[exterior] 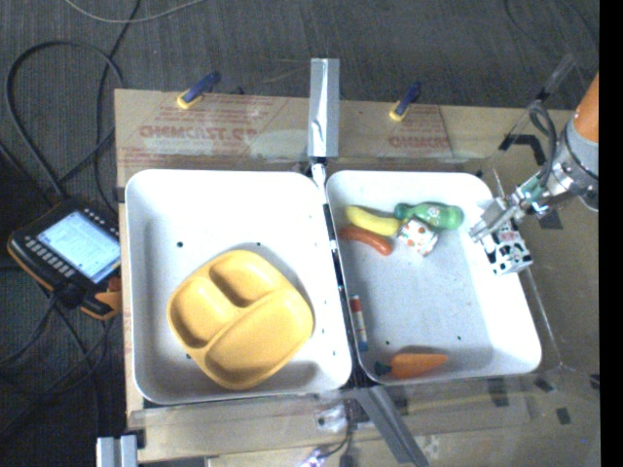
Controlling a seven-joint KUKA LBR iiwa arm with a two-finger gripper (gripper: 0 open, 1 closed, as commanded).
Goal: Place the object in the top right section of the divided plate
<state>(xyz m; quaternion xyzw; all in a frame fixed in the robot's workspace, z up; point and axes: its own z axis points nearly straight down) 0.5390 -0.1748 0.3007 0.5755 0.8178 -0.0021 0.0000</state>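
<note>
Two white bins sit side by side on the tabletop (282,129). The left bin (156,202) holds the yellow divided plate (241,317), lying low and central in it, rotated so its sections run at a slant; all three sections look bare. Right of the plate, across the shared bin walls, the right bin (487,339) holds the loose items. Up and right of the plate, near that bin's far wall, a banana (368,220) lies with a red sausage-like piece (368,242) just beside it on the near side; a green toy (430,214) touches the banana's right end, and a white die (419,238) with red spots sits just below the green toy. A pen (358,323) lies along the bin's left wall, just right of the plate. A carrot (417,364) lies at the bin's near wall, right of the plate's lower edge. The gripper (501,230) hangs over the right bin's right rim, well apart from the plate, right of the die and not touching it. Its fingers are too small and cluttered to judge; cannot tell whether spread or closed, and nothing is seen between them. A handheld controller (68,251) lies on the floor left of the left bin.
</note>
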